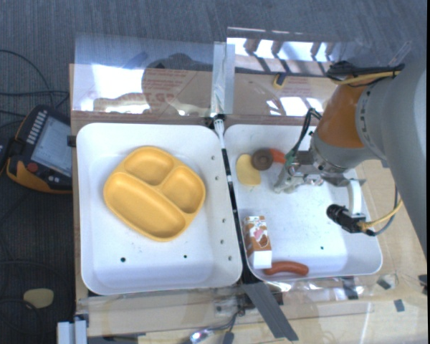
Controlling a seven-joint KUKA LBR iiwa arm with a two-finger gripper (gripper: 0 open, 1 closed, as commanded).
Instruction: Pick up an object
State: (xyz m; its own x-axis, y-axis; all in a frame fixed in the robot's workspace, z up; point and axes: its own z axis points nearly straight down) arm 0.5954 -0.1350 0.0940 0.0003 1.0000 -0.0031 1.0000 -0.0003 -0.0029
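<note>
Right bin: gripper just right of yellow piece.

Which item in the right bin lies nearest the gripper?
The brown round piece, just left of the gripper. The yellow piece, small carton and sausage lie farther off.

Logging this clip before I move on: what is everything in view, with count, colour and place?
bins: 2, white, side by side on the bench
plate: 1, yellow, three compartments, in the left bin
yellow piece: 1, right bin, by the divider
brown piece: 1, beside the yellow piece
carton: 1, brown and white, right bin, near edge
sausage: 1, orange-red, right bin's front edge
pendant: 1, orange and black, on the floor at left
arm: 1, grey with orange band, from the right
hand: 1, low over the right bin
</note>
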